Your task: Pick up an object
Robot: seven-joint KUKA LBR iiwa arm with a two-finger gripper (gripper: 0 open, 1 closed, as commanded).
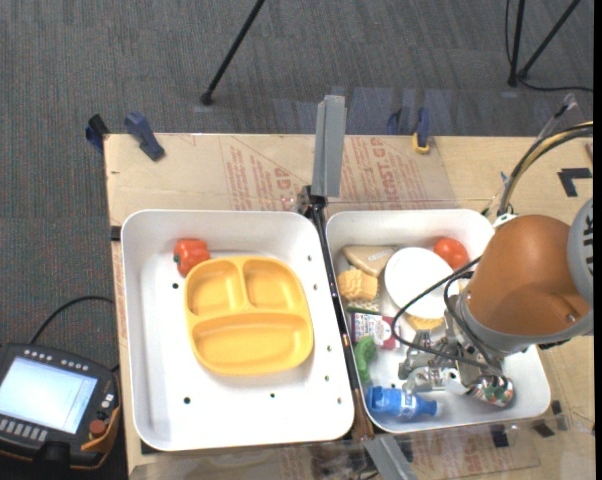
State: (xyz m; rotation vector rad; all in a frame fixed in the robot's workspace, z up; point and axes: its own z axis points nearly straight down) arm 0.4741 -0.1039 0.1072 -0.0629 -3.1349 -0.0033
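Reaching into the right bin (526, 388), our gripper (443, 363) hangs above a blue bottle (401, 402); we cannot tell its state. We judge this the approach; next, descend and grasp.

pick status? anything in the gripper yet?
Done: the arm's reach; the gripper is down inside the right bin, among the clutter near the blue bottle. In hand: nothing I can confirm; I see no item between its fingers. Left: the grasp and the lift. The yellow tray and red item sit in the left bin.
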